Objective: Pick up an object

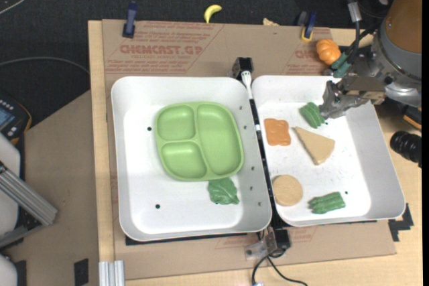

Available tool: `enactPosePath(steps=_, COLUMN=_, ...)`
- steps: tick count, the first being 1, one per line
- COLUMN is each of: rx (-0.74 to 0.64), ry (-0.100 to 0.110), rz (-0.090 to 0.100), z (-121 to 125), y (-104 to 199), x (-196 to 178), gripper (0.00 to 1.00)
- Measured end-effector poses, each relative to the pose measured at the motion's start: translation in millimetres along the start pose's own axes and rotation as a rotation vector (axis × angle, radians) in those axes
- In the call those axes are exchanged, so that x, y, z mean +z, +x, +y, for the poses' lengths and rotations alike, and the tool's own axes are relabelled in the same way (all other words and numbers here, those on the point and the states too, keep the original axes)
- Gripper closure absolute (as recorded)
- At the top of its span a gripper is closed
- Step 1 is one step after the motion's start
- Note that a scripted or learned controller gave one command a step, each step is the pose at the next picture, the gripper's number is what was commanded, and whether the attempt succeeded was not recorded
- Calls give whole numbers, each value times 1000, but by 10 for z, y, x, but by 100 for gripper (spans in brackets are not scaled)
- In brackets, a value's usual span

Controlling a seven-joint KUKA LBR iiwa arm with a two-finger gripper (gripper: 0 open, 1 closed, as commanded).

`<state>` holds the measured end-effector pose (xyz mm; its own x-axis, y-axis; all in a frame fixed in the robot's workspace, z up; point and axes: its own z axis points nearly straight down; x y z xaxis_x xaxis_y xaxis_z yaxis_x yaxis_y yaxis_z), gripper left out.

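Note:
My gripper (326,112) hangs low over the back of the right bin (375,164), its tip right beside a green toy piece (310,114) that lies against its left side. In the same bin lie an orange square piece (277,132), a tan wedge (316,145), a round tan cookie (288,189) and another green piece (327,203). The left bin (134,144) holds a green divided plate (199,140) and a green leafy piece (223,191) at its front edge.
A small orange toy (327,50) and a yellow banana toy (212,12) lie on the cardboard behind the bins. Blue clamps (130,19) hold the board. A black divider (253,124) runs between the bins.

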<state>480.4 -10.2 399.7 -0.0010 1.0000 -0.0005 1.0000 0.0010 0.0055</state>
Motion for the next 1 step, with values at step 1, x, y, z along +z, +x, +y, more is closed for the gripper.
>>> enactPosePath(steps=1, rx=-2, ry=17, rz=1, z=-28, y=384, x=1041, gripper=100)
